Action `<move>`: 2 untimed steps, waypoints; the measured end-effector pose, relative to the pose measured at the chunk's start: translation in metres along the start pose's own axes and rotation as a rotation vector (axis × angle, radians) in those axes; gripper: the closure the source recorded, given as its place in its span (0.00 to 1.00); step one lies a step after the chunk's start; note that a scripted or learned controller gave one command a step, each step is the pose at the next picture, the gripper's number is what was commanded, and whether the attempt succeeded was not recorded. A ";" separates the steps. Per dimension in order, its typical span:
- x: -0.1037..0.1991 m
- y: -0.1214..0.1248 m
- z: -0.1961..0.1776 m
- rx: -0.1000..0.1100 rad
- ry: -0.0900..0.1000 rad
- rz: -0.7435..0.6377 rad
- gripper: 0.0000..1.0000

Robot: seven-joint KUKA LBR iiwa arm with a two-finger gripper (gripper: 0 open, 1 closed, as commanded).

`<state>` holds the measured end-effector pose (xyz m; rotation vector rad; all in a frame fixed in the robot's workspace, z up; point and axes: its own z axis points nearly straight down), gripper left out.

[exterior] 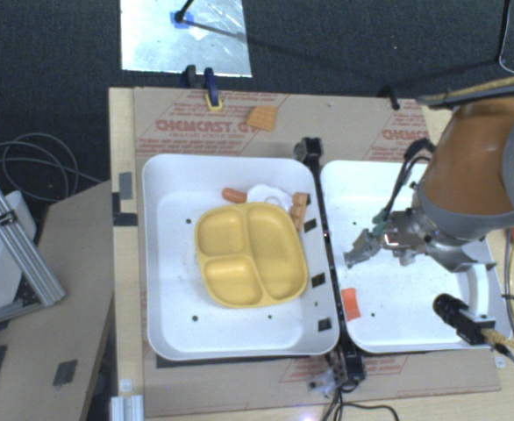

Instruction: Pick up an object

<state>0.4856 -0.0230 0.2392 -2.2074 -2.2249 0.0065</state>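
My gripper (pixel 360 251) hangs low over the left part of the right bin (pixel 375 187), with nothing visibly held in it. A small orange block (pixel 350 303) lies on that bin's floor near its left wall, just below and in front of the gripper. In the left bin (pixel 165 235) a yellow divided plate (pixel 248 257) takes up the middle. Behind the plate lie an orange sausage-shaped piece (pixel 234 196), a white item (pixel 268 196) and a short brown cylinder (pixel 299 207).
A black divider clip (pixel 310 150) sits where the bins meet at the back. A tan wedge (pixel 261 117) lies on the cardboard behind the bins, near a yellow and blue clamp (pixel 211 90). The arm's orange band (pixel 472 169) hangs over the right bin's right half.
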 end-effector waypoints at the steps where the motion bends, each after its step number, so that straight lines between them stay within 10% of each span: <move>1: -0.055 0.001 -0.092 -0.020 -0.006 0.011 0.00; 2: 0.021 0.000 0.011 0.000 0.001 -0.002 0.00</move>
